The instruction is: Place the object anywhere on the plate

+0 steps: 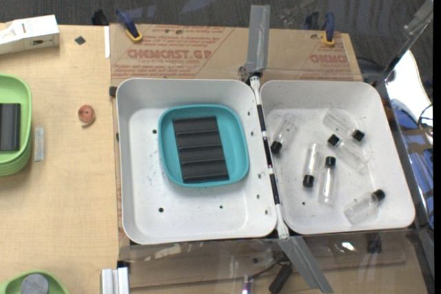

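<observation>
Six clear vials with black caps (312,165) lie scattered in the right bin (386,213), some touching, some apart. The teal plate (238,148), with a dark ribbed insert (200,148), sits in the left bin (138,210). The state of the gripper cannot be told. The vials are judged light, rigid, smooth and prone to rolling; if glass, fragile. A grasp across the mid-body, square to the long axis, is advised. The isolated vial near the front corner (364,204) is judged the easiest to reach.

Glossy teal plastic plate (204,145) (ribbed matt insert); clear vials (312,163).
</observation>
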